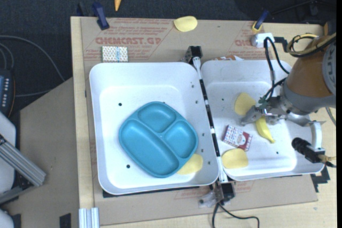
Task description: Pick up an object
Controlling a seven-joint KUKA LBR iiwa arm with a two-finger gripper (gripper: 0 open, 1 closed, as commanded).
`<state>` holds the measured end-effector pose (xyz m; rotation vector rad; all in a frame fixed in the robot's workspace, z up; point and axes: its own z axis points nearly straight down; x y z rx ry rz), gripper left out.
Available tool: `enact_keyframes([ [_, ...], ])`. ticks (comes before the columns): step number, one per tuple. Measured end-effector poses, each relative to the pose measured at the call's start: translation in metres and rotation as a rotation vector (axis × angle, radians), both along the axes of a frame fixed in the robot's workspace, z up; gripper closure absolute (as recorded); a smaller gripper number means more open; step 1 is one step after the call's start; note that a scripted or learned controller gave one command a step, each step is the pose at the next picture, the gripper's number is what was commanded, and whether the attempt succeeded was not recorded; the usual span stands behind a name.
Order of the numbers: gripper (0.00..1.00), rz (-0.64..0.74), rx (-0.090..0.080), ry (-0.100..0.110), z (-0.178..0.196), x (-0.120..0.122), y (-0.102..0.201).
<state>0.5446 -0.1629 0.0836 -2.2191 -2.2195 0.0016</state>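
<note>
In the right bin [278,75] lie a small yellow banana [265,131], a pale yellow chip-shaped piece [244,102], a red and white packet [236,137] and a yellow rounded piece [235,158] at the front wall. My gripper [261,116] reaches in from the right and is low in this bin, right above the banana's upper end and just right of the chip-shaped piece. The arm's orange band [312,75] rises behind it and hides part of the bin's right side.
The left bin [107,88] holds a blue divided plate [157,139] with a yellow piece [192,164] tucked under its front right edge. On the bench behind the bins sit a yellow piece [185,23], a small patterned packet [115,53] and blue clamps [99,16].
</note>
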Motion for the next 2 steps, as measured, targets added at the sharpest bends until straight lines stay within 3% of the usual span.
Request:
enact_keyframes([
  [1,1.0,-0.001,-0.001,-0.004,0.011,0.001,-0.001],
  [2,1.0,0.001,0.0,-0.001,0.0,-0.015,0.054],
])
